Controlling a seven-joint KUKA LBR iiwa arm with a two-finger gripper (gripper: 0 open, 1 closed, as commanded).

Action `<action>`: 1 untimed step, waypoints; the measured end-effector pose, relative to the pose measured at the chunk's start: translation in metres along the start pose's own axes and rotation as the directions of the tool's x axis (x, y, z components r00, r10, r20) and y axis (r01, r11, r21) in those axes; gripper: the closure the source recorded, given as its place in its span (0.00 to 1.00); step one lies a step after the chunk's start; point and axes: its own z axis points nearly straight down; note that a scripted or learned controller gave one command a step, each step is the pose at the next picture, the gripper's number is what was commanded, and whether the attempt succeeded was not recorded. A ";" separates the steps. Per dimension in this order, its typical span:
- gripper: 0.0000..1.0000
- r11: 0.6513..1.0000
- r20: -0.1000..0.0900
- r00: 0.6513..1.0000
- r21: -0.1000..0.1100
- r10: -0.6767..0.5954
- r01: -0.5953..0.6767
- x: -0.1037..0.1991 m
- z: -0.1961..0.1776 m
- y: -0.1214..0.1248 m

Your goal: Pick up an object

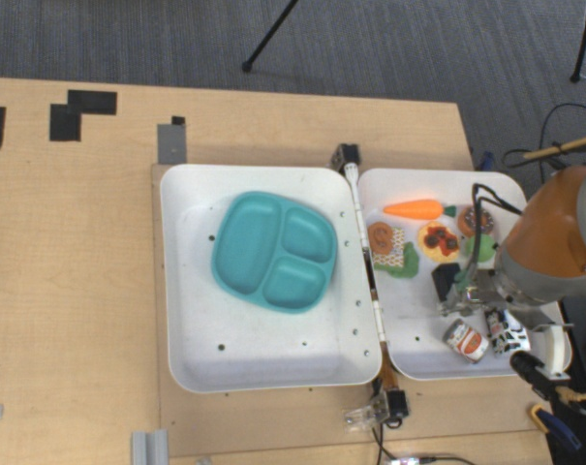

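Several small objects lay in the right bin, clustered just left of and below the gripper: a black piece beside it, a small can just under it, and a black-and-white spotted item to the lower right. How the claw stood could not be told, its tip being dark and cluttered, and nothing was clearly between its parts. Farther up lay an orange carrot, a cookie-like piece on green, a yellow disc and a round patty. The left bin held a teal divided plate. The arm covered the bin's right side.
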 end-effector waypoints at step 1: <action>0.00 1.000 0.000 1.000 0.000 0.000 0.000 0.000 0.000 0.000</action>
